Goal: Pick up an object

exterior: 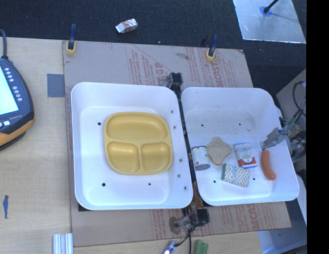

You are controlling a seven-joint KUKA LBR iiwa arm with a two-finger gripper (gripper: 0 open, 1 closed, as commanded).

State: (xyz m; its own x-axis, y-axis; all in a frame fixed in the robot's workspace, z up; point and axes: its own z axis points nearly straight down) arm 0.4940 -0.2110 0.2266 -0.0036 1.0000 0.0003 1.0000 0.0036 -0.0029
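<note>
The right bin (228, 102) holds several small objects near its front. A grey can (200, 157) lies on its side at the left, beside a tan bread slice (219, 149). A small red and white carton (244, 155) sits to the right of the slice, with a green patterned packet (236, 175) in front of it. An orange sausage (267, 164) lies by the right wall. My gripper (274, 137) reaches in at the bin's right rim, just beyond the sausage's far end, and nothing visible is held in it.
The left bin (90, 189) holds a yellow divided plate (138, 142). A teach pendant (9, 102) lies on the bench at far left. Two clamps (71, 45) (211, 51) pin the cardboard at the back. A crumpled wrapper (126, 26) lies on the dark floor.
</note>
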